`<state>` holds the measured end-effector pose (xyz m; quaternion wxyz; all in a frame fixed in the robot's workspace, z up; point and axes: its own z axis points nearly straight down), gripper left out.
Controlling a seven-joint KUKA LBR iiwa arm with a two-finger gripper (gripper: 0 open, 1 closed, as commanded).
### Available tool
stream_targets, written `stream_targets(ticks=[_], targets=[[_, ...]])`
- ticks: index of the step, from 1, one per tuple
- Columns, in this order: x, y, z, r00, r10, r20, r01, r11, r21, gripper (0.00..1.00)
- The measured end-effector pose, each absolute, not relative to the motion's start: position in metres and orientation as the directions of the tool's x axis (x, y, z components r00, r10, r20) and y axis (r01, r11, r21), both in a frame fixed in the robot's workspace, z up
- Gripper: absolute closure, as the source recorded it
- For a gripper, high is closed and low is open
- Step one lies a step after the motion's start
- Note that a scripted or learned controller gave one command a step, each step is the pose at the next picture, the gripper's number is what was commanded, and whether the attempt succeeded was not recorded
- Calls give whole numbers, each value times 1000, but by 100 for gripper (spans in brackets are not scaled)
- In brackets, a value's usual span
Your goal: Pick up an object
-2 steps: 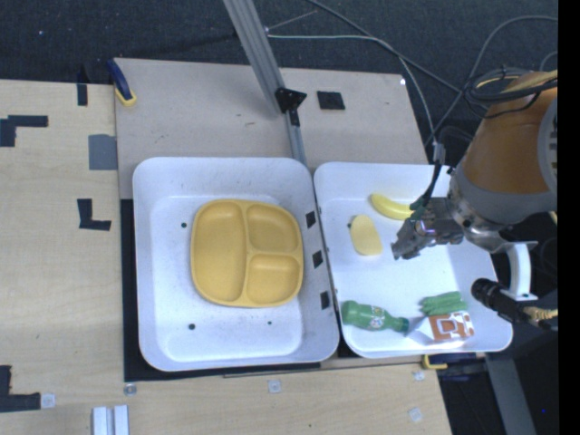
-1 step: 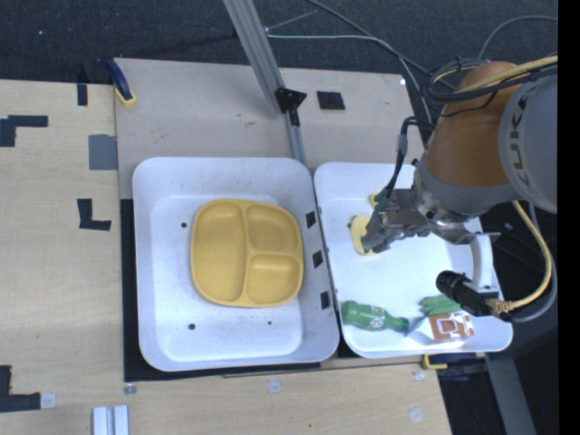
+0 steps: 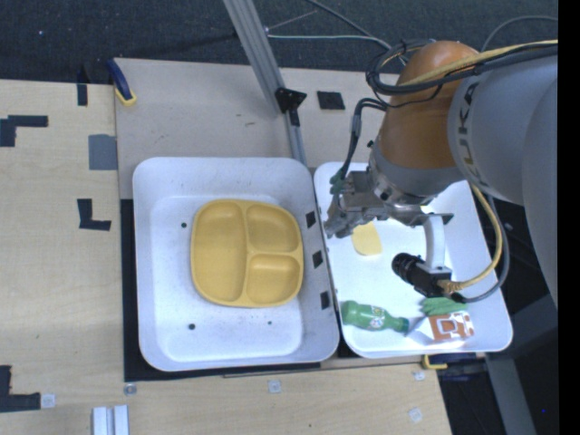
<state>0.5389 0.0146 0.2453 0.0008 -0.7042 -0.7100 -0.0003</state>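
- Pale wooden bench (image 3: 54, 270) bears two white bins; the left bin (image 3: 154, 243) holds a yellow divided plate (image 3: 246, 252).
- Right bin (image 3: 485, 243): yellow block (image 3: 367, 240), green bottle (image 3: 370, 316), orange-white packet (image 3: 447, 326).
- Gripper (image 3: 340, 217) hangs beside the block; its opening cannot be told.

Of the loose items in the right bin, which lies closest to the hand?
The small pale yellow piece, just beside the hand; the green bottle and orange-and-white packet lie at the bin's near edge.
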Motion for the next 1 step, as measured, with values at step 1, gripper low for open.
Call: stream_targets(ticks=[1], targets=[[558, 59, 247, -6, 1000, 1, 1000, 6, 0, 100]])
